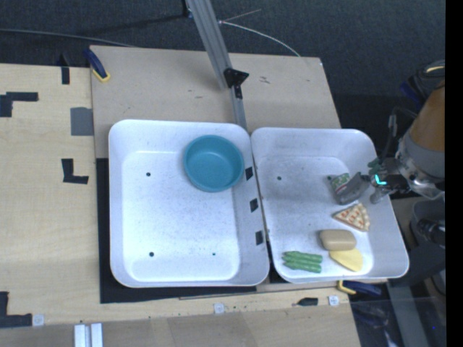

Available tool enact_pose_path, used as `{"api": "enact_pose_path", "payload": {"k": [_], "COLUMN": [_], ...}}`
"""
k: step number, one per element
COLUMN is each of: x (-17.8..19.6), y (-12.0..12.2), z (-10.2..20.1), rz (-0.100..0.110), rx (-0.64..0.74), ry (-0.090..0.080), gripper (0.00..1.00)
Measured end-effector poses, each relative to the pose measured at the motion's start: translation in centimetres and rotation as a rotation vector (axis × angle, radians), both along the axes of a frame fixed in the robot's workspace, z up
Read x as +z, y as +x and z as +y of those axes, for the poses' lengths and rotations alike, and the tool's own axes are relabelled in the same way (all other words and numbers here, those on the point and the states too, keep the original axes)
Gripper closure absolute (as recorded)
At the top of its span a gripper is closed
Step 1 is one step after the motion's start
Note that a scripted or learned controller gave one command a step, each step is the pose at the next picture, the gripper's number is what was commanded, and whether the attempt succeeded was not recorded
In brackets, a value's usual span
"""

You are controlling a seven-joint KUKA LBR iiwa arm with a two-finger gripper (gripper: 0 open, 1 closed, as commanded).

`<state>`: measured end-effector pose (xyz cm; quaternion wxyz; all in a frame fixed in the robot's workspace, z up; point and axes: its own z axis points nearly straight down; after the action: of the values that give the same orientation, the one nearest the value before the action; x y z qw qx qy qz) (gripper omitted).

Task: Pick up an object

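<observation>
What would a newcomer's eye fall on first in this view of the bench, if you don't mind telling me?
Probably the blue bowl, alone at the far right corner of the left bin. Next, the cluster along the right bin's right side: a pizza slice, a tan piece, a yellow wedge and green beans. The gripper sits just above them.

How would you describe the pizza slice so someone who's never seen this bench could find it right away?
Start at the right-hand white bin, the one without the blue bowl. Look along its right side, below the tool. The pizza slice is a flat orange-tan triangle with darker spots, lying above the beige oval piece and the yellow wedge; it is the only speckled one.
</observation>
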<state>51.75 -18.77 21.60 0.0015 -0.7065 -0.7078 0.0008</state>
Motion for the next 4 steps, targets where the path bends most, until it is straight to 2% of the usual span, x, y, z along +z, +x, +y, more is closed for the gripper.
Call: {"api": "enact_pose_path", "payload": {"k": [1,3,4], "x": [0.0,-12.1,-12.6], "y": [0.0,-1.6,-1.6], "z": [0.0,0.2,0.2], "rz": [-0.001,0.005,-0.002], "rx": [0.000,-0.002,-0.001], "ry": [0.000,0.001,-0.002], "gripper": [0.00,0.00,0.00]}}
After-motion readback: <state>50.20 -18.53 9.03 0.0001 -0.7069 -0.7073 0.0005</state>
